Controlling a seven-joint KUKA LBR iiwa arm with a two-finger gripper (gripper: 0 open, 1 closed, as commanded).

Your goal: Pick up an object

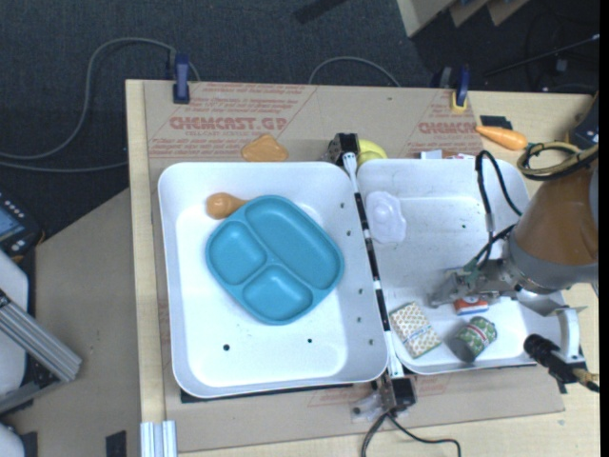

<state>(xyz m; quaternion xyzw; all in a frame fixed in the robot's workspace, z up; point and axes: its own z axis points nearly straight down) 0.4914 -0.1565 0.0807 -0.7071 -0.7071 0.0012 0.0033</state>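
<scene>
bench point(143, 255): tan board, red lettering along the far edge, two white bins sitting on it side by side
left bin point(190, 341): has the blue plate in it, plus a little orange-brown lump at the far left
right bin point(428, 184): this is where the arm is working, small stuff sits at the near end
arm point(561, 227): comes in from the right, orange band over a grey wrist, hanging over the right bin's near half
plate point(274, 257): blue, three compartments, sits tilted in the middle of the left bin
gripper point(468, 288): low in the right bin, right above a small red and white thing point(470, 304); honestly can't tell how far open it is or if it's got anything
packet point(415, 328): patterned square, near-left corner of the right bin
can point(473, 338): greenish, lying just right of the packet, near the bin's front wall
clear cup point(384, 215): far left of the right bin, hard to make out
lump point(225, 204): touching the plate's far-left edge
</scene>
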